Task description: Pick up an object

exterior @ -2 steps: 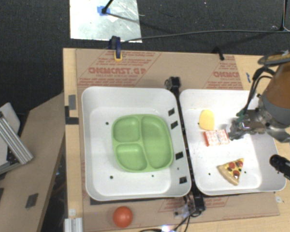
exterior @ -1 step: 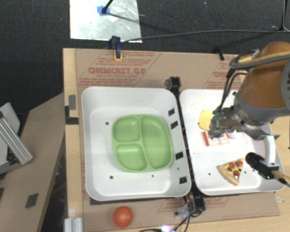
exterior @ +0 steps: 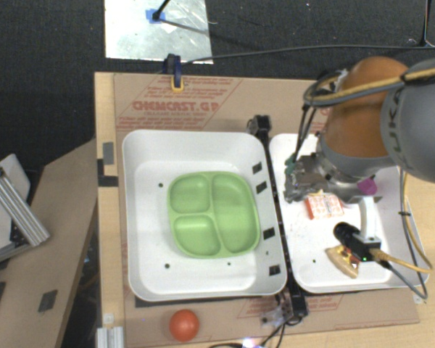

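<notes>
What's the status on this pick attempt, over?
Gripper low in right bin, finger state unreadable. Orange-white packet lying beside it, not visibly held. Green divided tray in left bin, nothing blocking.

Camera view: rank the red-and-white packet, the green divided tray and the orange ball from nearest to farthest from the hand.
Hand is low in the right bin, near its left wall.
1. Red-and-white packet: right bin, just right of and below the hand.
2. Green divided tray: middle of the left bin.
3. Orange ball: outside the bins, on the bench at the bottom edge.
</notes>
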`<state>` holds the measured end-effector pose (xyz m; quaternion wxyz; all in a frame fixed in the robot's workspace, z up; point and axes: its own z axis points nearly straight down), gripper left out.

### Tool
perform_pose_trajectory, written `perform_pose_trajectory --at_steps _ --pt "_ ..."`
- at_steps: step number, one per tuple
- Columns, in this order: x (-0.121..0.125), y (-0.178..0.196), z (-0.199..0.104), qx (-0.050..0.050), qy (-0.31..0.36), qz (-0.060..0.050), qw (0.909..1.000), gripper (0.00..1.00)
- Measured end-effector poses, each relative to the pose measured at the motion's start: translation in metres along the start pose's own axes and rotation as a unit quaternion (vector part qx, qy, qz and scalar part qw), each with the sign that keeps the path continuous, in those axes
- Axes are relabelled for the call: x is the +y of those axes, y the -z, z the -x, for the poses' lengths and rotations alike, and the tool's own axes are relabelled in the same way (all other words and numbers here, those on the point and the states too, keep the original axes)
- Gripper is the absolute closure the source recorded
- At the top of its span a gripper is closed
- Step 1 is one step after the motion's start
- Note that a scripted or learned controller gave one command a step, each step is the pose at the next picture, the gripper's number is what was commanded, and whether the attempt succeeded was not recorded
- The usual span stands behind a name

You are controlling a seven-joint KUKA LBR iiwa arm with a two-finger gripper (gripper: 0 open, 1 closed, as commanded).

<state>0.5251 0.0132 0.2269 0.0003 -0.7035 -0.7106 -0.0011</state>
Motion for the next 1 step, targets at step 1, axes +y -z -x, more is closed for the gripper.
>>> perform_pose_trajectory --at_steps 1 --pt "0.011 -0.0089 -0.0587 0.0 0.0 0.0 1.0 1.0"
